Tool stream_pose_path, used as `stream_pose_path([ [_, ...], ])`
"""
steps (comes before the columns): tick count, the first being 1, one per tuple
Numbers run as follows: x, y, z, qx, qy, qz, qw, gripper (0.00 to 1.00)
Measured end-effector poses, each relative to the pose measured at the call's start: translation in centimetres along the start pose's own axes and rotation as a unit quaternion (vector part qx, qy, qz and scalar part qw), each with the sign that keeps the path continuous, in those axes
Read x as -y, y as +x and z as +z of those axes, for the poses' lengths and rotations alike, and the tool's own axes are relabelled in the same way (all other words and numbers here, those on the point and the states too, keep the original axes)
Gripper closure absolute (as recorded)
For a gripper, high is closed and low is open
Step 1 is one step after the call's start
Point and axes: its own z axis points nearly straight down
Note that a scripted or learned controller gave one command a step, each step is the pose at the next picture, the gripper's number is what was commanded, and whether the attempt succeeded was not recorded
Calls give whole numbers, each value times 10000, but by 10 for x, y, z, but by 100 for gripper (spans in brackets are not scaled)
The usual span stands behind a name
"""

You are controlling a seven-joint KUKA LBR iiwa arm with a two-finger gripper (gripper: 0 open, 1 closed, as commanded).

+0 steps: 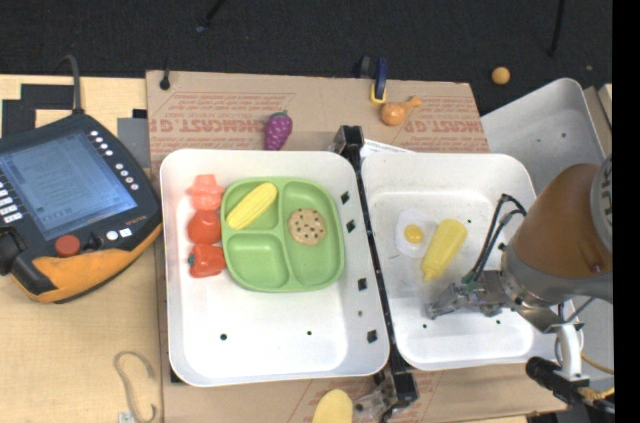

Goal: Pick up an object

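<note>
In the right bin [470, 353] a yellow corn cob [443, 248] lies at a slant beside a small fried-egg toy [412, 235]. My gripper [452, 303] hangs low over the bin floor just below the corn's lower end, apart from it. Nothing shows between its tips. The arm's orange band [565, 231] covers the bin's right side. The left bin [260, 336] holds a green divided plate [262, 263] bearing a second corn cob [249, 204] and a cookie [307, 227]. Red toy foods [204, 229] sit left of the plate.
Behind the bins on the cardboard lie purple grapes [278, 129] and an orange toy [396, 111]. A yellow item [333, 406] sits at the front edge. A teach pendant [70, 201] lies to the left of the bins.
</note>
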Motion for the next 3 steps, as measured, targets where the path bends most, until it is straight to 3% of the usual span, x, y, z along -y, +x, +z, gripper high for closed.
stream_pose_path([
  [1,0,-2,-12,0,-11,35,10000,100],
  [3,-10,-13,-116,12,-27,12,10000,100],
])
